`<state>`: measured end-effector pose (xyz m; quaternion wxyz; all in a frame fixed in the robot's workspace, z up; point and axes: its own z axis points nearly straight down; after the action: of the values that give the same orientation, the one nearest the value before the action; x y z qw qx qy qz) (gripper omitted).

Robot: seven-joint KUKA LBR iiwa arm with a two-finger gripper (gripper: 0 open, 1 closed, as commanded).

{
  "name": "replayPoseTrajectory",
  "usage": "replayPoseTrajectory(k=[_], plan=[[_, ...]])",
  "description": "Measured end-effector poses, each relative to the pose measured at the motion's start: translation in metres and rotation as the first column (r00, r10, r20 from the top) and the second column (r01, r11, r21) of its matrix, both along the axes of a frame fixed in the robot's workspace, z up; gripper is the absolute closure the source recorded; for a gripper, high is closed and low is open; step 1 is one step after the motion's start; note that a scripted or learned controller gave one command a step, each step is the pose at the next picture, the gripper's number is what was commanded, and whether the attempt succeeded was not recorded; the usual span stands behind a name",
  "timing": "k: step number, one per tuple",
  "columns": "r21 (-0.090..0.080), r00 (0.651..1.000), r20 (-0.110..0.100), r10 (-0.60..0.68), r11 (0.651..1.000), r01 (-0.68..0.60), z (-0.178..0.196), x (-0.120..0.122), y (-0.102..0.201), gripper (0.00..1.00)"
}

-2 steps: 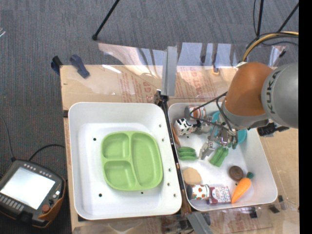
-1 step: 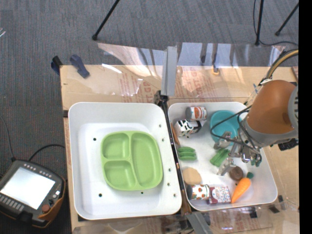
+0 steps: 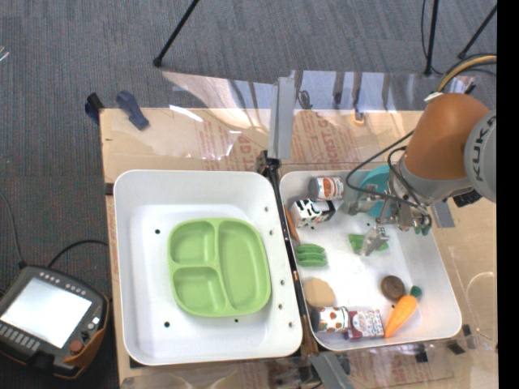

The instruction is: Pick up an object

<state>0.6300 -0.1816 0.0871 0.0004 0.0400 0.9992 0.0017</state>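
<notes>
1. The gripper point(image 3: 375, 241) hangs low in the right bin point(image 3: 430, 258), fingers apart around a small green piece point(image 3: 358, 242) on the bin floor.
2. A carrot point(image 3: 402, 313), brown disc point(image 3: 393, 286), cans, a carton and green pods point(image 3: 310, 255) lie nearby.
3. A green tray point(image 3: 219, 266) sits in the left bin point(image 3: 138, 217).

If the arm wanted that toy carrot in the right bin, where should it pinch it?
Probably across the orange body of the carrot, near its middle, coming straight down. It lies flat and slanted, green top up-right near the brown disc, tapering lower-left, with free floor along both long sides.
</notes>
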Motion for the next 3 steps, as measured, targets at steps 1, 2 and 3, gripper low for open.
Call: replayPoseTrajectory(k=[1,2,3], plan=[[0.0,1.0,0.002,0.017,1.0,-0.017,0.001,0.005,0.075,0.0],[-0.003,0.998,-0.001,-0.066,0.998,0.066,0.001,-0.047,0.035,0.0],[0.0,0.999,-0.001,-0.049,0.999,0.049,0.0,-0.044,0.08,0.0]])
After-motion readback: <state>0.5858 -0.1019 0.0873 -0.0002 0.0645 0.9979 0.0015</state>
